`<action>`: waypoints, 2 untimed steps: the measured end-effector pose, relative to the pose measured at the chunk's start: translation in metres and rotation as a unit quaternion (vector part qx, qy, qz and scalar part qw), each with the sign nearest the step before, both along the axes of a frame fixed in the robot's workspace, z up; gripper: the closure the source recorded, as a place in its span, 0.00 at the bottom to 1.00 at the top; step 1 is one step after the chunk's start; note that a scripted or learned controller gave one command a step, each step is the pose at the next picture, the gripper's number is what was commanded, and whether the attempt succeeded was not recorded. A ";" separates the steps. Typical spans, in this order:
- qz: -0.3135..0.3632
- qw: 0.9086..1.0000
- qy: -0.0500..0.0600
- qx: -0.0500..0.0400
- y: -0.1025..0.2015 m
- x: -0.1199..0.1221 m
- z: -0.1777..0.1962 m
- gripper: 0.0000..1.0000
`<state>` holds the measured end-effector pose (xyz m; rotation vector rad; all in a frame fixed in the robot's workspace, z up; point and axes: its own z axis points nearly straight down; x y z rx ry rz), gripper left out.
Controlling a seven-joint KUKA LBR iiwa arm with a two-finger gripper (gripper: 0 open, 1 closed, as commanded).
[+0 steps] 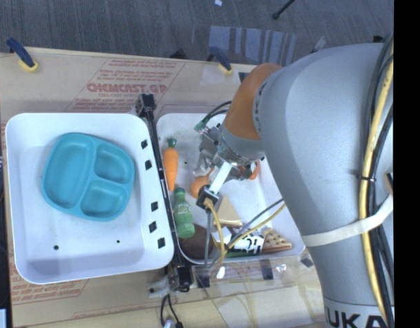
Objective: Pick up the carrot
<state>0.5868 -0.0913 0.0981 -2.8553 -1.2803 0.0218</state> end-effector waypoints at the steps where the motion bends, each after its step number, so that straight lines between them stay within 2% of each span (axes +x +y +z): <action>1: 0.000 1.000 0.000 0.000 0.000 0.000 0.000 0.00; 2: 0.003 1.000 0.004 0.002 0.001 0.000 0.008 1.00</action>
